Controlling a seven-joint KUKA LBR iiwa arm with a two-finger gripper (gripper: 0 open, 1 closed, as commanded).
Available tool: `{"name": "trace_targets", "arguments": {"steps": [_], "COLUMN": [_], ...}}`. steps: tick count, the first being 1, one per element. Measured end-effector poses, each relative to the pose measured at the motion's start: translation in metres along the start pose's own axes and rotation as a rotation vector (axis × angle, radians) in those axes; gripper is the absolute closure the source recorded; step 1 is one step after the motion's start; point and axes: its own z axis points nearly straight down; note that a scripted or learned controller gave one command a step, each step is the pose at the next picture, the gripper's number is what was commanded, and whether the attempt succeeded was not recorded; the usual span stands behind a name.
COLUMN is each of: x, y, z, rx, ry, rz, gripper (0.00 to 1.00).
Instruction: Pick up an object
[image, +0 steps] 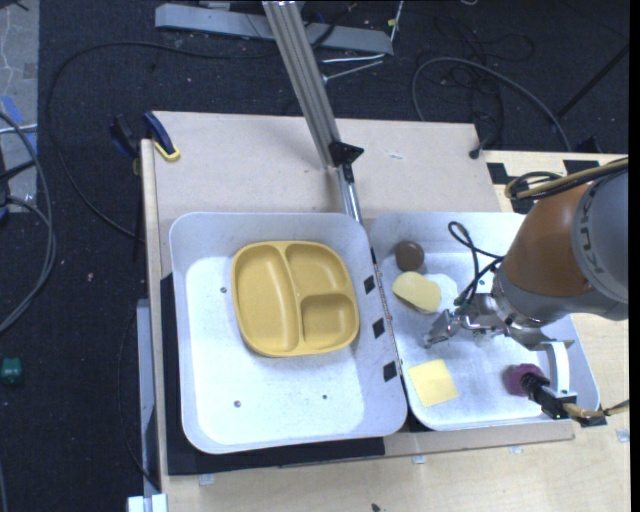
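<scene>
In the right bin (480, 228) lie a brown round object (408, 256), a pale yellow lump (417, 292), a flat yellow square (432, 383) and a small purple object (522, 379). My gripper (441, 330) hangs low over the bin floor, just below and right of the pale yellow lump and above the yellow square. It appears to touch none of them. The grey and orange arm (560, 262) reaches in from the right and hides part of the bin behind it.
The left bin (200, 400) holds a yellow divided plate (295, 298). A slanted metal pole (312, 85) stands behind the bins. Black cables (468, 243) loop near the wrist. Wooden bench top surrounds both bins.
</scene>
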Motion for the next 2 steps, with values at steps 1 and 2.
{"name": "trace_targets", "arguments": {"steps": [1,2], "x": [-0.001,0.008], "y": [0.002,0.008], "z": [-0.013,-0.069], "rx": [-0.006,-0.004], "ry": [-0.003,0.000], "rz": [0.002,-0.005], "gripper": [1.00,1.00]}}
